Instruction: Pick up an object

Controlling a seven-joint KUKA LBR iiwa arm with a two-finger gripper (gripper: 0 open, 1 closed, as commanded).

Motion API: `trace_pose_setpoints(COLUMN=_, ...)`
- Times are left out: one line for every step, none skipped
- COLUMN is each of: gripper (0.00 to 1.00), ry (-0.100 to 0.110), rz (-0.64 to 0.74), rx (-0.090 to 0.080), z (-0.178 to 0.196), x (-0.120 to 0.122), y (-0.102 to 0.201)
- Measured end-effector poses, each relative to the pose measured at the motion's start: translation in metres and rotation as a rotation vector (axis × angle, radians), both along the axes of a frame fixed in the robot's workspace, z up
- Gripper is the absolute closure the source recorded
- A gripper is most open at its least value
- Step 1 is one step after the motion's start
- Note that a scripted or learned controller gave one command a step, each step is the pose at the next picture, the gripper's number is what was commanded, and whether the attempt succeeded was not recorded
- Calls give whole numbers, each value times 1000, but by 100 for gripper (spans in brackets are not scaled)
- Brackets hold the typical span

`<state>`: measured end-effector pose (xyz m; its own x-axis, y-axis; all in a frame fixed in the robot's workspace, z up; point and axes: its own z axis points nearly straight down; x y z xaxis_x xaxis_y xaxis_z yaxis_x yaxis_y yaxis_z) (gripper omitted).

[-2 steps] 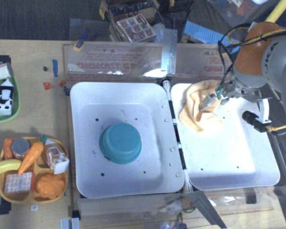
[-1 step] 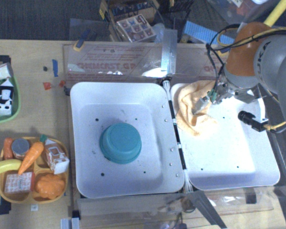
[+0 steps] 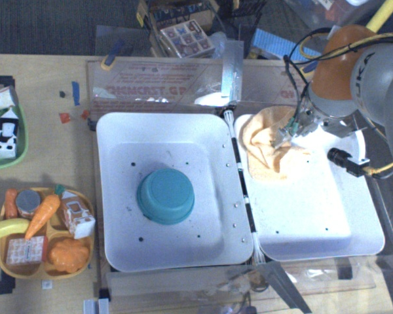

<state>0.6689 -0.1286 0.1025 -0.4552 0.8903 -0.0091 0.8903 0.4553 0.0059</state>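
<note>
**binwatcher:** Cloth (image 3: 265, 150) grab in progress, I think. The gripper (image 3: 289, 133) is down on the cloth's upper right part, in the back left corner of the right bin (image 3: 327, 227). Fingers look pinched narrow with a bit of fabric bunched between them, though it's small and kind of blurry, so I'm not 100% on that. The blue bowl (image 3: 166, 195) sits alone in the left bin (image 3: 118, 142), nobody's touching it.

**kuka_fan:** Agreed, looks like a pinch on a fold. If it's mine to call: lift straight up and slow, since cloth slips out of a shallow pinch easily. Also it's bunched against the bin wall, so go up before moving sideways or the hanging part drags on the rim.

**binwatcher:** Yep, and get the whole thing clear of the floor before calling it picked.
</note>
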Motion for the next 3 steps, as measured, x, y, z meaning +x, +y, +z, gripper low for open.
trace_pose_setpoints(gripper=100, ry=6, rz=-116, rx=5, z=119, x=-1, y=41)
trace_pose_setpoints(gripper=100, ry=9, rz=-83, rx=5, z=83, x=-7, y=96)
trace_pose_setpoints(gripper=100, ry=4, rz=1, rx=4, z=117, x=-2, y=105)
